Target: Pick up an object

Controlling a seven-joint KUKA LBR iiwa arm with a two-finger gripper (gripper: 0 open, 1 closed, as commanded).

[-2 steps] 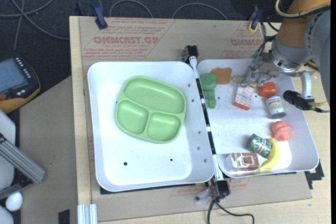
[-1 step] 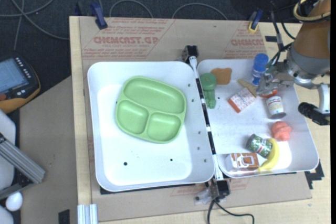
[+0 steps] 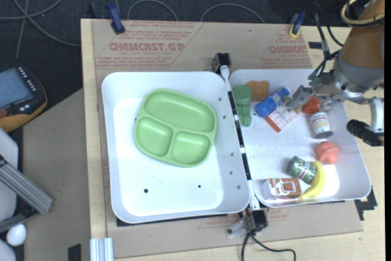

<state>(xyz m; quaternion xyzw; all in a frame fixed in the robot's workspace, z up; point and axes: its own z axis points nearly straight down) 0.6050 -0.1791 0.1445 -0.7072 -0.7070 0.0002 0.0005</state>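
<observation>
The camera view looks down at a slant on a bench (image 3: 183, 40) of brown board that bears two shallow white bins side by side.

The left bin (image 3: 122, 192) holds a pale green divided plate (image 3: 175, 127), lying flat toward the far half of the bin, with one long compartment on its far side and two smaller ones on its near side.

The right bin (image 3: 351, 183) holds the loose objects. At its far left stands a green bottle-like item (image 3: 243, 102), with an orange item (image 3: 259, 89) just beside it on the right. A blue object (image 3: 269, 105) lies near those, touching a flat red and white packet (image 3: 282, 118). A small white jar with a red cap (image 3: 317, 120) lies to the right of the packet. Nearer the camera are a pink-red lump (image 3: 328, 152), a dark green can (image 3: 302, 168) and a yellow banana (image 3: 316, 183) curled against the can. A small carton (image 3: 284, 188) lies at the bin's near edge, touching the banana.

The arm (image 3: 363, 52) comes in from the right over the far right corner of that bin. Its gripper (image 3: 304, 97) hangs low just beside the jar's red cap and the far end of the packet. How wide the end effector stands, I cannot tell, and nothing can be seen in its grasp.
</observation>
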